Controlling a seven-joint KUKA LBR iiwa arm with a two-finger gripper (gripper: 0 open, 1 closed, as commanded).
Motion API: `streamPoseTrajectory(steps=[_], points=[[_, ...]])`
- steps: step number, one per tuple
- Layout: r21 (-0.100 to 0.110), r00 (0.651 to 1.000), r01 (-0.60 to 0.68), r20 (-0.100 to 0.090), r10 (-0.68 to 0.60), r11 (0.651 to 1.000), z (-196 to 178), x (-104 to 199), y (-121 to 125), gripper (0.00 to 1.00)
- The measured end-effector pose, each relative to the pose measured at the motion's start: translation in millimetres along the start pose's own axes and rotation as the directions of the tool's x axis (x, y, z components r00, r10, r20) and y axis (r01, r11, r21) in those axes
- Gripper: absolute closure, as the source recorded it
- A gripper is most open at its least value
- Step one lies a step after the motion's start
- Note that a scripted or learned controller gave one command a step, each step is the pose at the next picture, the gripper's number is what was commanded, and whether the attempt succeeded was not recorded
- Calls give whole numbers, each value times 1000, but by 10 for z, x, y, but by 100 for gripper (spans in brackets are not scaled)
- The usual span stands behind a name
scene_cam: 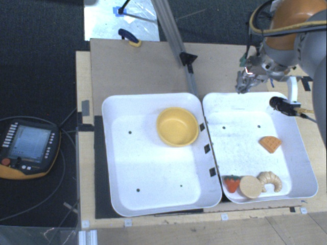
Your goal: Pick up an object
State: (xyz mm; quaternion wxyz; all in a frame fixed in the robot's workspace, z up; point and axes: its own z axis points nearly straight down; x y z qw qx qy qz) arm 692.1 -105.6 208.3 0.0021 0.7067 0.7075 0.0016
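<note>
Our pincer (244, 83) hangs above the far rim of the right bin (240, 137), and we cannot tell how it is set. We should carry it well toward the near-right corner, then descend squarely over one item. The croissant (271, 179) there looks easiest: its long axis runs roughly left-right, beside the round biscuit (250, 187).

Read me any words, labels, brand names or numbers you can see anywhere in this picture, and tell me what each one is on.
No text can be read here.
Teach pendant: its screen and buttons carry marks too small and blurred to read.
Left bin, right bin, yellow bowl: no lettering.
Arm and tool: no legible label.
Blue tape on the floor: no writing to be made out.
</note>
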Motion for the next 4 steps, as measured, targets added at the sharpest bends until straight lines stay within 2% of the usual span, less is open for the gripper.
streamPoseTrajectory(steps=[1, 4], points=[[2, 1000, 0, 0, 0, 1000, -309, -1, 8, 100], [5, 1000, 4, -2, -4, 1000, -194, 1673, -486, 100]])
